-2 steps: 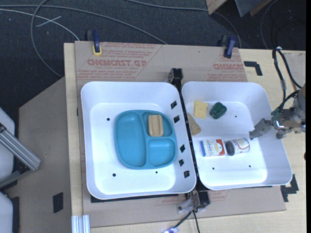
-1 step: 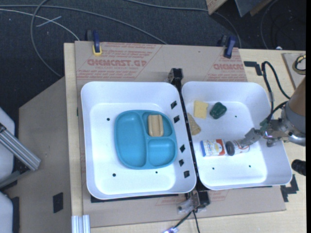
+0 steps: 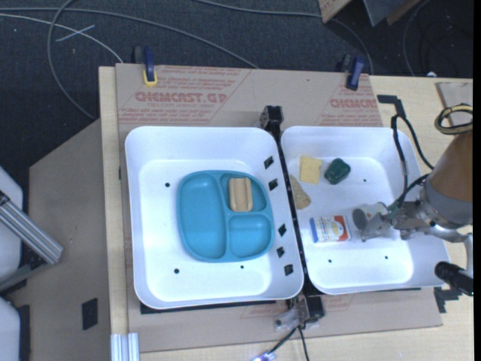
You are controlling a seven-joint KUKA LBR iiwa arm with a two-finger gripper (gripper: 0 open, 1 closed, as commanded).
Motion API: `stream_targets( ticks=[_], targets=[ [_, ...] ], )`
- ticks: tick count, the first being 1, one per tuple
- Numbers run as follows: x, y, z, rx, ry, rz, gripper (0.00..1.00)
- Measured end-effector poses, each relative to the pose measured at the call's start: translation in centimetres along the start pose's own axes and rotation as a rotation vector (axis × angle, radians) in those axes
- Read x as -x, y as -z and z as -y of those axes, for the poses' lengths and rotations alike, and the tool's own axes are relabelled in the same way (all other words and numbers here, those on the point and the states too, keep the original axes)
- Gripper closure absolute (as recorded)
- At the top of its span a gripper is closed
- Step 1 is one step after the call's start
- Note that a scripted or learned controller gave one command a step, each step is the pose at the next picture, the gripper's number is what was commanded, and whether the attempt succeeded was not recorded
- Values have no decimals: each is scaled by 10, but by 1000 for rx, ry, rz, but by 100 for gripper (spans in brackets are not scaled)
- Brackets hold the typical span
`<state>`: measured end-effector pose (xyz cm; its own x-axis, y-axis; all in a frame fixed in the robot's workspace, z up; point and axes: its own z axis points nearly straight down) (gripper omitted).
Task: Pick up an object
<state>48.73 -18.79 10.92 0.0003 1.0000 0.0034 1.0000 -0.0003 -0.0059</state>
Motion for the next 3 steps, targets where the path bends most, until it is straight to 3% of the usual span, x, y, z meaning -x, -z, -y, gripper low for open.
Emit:
stream_targets(
  ticks=[1, 3],
  targets=[
    [0, 13, -2, 7, 0, 2, 100],
    [1, 129, -7, 13, 2, 6, 100]
  ],
)
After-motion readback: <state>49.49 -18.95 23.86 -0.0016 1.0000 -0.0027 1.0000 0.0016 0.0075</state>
